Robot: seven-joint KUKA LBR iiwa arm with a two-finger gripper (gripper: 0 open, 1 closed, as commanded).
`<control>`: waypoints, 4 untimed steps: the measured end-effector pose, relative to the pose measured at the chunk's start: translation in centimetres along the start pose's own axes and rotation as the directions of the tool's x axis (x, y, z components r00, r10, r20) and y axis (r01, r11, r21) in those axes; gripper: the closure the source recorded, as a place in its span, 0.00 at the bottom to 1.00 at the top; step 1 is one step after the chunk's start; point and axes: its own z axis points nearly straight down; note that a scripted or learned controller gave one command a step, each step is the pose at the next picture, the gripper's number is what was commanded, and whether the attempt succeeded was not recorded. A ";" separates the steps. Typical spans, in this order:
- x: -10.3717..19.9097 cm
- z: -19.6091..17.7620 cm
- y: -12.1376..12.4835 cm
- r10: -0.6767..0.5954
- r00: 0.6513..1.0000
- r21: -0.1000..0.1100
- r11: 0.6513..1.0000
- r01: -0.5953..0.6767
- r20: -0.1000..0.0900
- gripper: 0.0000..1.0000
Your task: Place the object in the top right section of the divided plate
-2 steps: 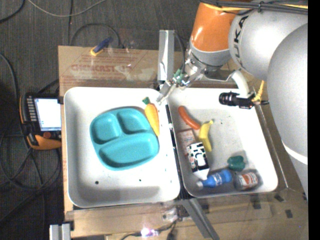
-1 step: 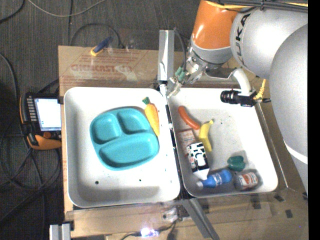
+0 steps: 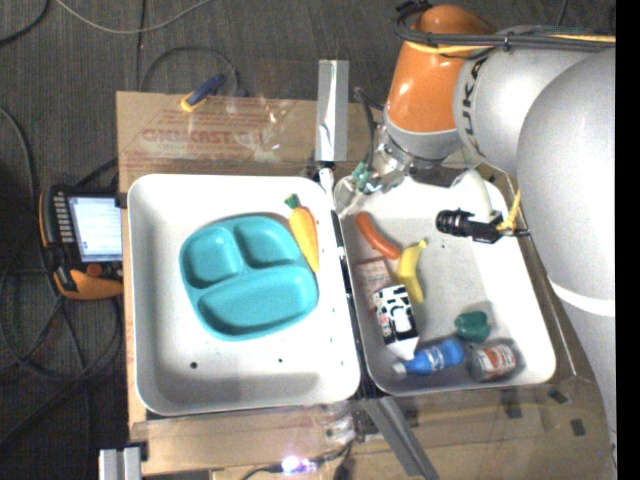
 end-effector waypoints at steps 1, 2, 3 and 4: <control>5.7 -0.1 4.8 -0.393 0.919 -0.003 0.919 0.393 0.000 1.00; 9.2 -0.1 2.7 -0.480 0.877 -0.002 0.877 0.480 0.000 1.00; 11.5 -6.2 7.5 -0.583 0.813 -0.004 0.813 0.583 0.004 1.00; 11.5 -6.1 7.5 -0.583 0.813 -0.003 0.813 0.583 0.003 0.00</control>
